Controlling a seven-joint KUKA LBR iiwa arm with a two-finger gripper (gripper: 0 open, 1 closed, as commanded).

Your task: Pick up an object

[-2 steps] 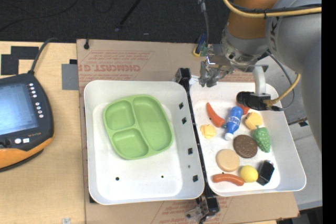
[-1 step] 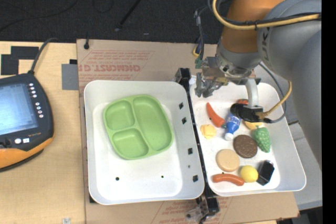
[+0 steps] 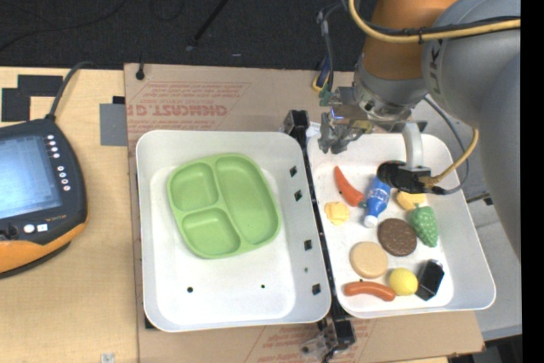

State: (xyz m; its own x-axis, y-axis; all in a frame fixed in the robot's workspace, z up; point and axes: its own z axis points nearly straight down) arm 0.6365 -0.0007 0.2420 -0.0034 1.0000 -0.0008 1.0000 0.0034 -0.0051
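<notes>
The end effector (image 3: 337,137) hangs over the far left corner of the right bin (image 3: 466,261), under the grey arm with its orange band; whether it is spread or pressed together I cannot tell, and nothing shows in its grip. All the loose things lie in that bin, nearer the camera than the end effector. Closest to it, just below it in the view, is a red pepper (image 3: 347,184), with a yellow chunk (image 3: 337,213) a little further down. A blue and white bottle (image 3: 376,200) lies tilted just right of the pepper. Further right sit a yellow bit (image 3: 411,200) and a green cone (image 3: 424,226), with a brown cookie (image 3: 397,237) touching the cone's left side. Well apart from the end effector, along the near edge, lie a tan disc (image 3: 369,259), a sausage (image 3: 368,291), a lemon (image 3: 403,281) and a black block (image 3: 430,279). To the view's left of the end effector, the left bin (image 3: 170,289) holds a green tray (image 3: 223,206) with three compartments. Both bins rest on cardboard (image 3: 212,98) on the surface (image 3: 85,310), and a pendant (image 3: 34,191) lies far to the left.
</notes>
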